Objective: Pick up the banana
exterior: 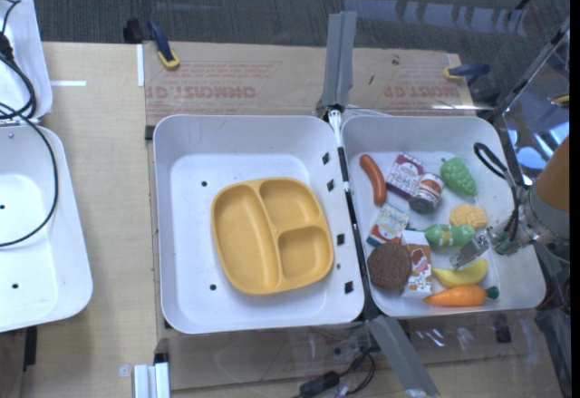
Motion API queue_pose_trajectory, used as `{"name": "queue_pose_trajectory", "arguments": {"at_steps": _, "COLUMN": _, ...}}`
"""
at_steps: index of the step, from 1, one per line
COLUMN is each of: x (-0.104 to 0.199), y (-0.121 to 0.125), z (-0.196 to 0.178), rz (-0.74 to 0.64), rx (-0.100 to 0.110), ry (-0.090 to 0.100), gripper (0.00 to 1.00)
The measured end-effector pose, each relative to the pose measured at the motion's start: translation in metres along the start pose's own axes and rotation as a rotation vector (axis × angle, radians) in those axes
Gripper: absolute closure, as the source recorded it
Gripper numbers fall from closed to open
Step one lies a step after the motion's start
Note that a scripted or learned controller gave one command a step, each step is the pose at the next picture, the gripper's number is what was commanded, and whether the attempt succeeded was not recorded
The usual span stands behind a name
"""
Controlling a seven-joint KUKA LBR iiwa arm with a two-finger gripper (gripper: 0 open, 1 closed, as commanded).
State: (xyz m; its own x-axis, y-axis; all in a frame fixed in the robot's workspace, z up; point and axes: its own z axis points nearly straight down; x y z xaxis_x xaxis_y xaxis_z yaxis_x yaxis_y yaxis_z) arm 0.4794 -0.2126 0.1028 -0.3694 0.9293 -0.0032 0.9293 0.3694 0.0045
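Camera view: two white bins, the toys crowded in the right bin (535,283)
Banana (460,274): lies flat near that bin's front wall, just above the carrot (458,296), below the green toy (450,235)
Gripper (473,250): low over the banana's upper right, likely lining up a grasp; open or closed, I cannot tell
Neighbours: cookie (389,265) to the banana's left; a tight fit, so a grasp may snag the carrot
Left bin: holds a yellow tray (272,233), well apart from the banana

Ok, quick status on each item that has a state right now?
banana: lying in the right bin, not lifted
gripper: low over the banana
carrot: lying beside the banana
can: on its side
yellow tray: flat in the left bin
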Motion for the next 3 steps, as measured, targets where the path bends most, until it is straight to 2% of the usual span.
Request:
{"name": "queue_pose_trajectory", "arguments": {"at_steps": 1, "x": -0.004, "y": -0.001, "z": 0.010, "rz": 0.032, "rx": -0.001, "ry": 0.007, "gripper": 0.00}}
{"name": "queue_pose_trajectory", "arguments": {"at_steps": 2, "x": -0.005, "y": -0.001, "z": 0.000, "rz": 0.034, "rx": -0.001, "ry": 0.003, "gripper": 1.00}}
{"name": "queue_pose_trajectory", "arguments": {"at_steps": 3, "x": -0.016, "y": 0.015, "z": 0.011, "rz": 0.190, "rx": 0.004, "ry": 0.001, "gripper": 1.00}}
